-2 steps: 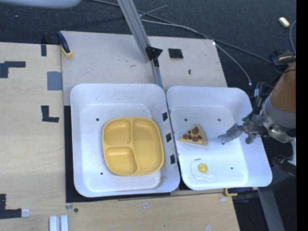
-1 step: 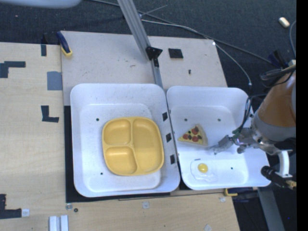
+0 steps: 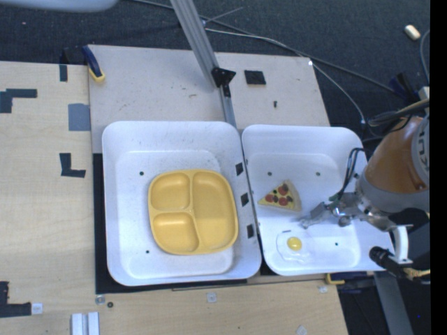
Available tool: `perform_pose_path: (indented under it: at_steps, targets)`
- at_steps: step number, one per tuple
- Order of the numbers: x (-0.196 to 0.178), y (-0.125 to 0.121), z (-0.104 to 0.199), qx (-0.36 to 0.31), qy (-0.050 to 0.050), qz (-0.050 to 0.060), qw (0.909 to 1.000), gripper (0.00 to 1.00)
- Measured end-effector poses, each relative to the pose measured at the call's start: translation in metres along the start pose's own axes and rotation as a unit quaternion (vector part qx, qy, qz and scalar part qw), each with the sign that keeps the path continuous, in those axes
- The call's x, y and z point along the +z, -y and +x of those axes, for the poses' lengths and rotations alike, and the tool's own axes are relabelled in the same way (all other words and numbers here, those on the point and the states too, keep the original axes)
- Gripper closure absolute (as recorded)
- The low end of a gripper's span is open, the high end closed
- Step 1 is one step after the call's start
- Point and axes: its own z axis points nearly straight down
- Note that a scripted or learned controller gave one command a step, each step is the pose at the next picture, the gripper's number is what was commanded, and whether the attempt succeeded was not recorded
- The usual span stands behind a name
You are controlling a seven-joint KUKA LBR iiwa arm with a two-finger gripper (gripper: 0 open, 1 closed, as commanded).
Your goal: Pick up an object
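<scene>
A pizza slice toy [image 3: 281, 197] lies in the middle of the right bin [image 3: 300, 145]. A fried egg toy [image 3: 293, 246] lies near that bin's front edge. My gripper [image 3: 312, 218] reaches in from the right, low over the right bin, between the pizza slice and the egg and a little to their right. Nothing shows between its fingers. A yellow divided plate [image 3: 193, 211] rests in the left bin [image 3: 126, 187].
The arm's orange band and grey wrist [image 3: 398, 173] hang over the right bin's right rim. A metal pole [image 3: 202, 40] slants over the bench behind the bins. Cables cross the dark floor at the back.
</scene>
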Motion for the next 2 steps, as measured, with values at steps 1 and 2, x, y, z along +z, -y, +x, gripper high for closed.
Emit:
perform_pose_path:
  at_steps: [1,2]
  targets:
    - [-0.012,-0.001,-0.001,0.000,0.002,-0.003,1.0000,1.00]
    - [-0.055,0.002,0.001,-0.001,-0.001,0.000,1.0000,1.00]
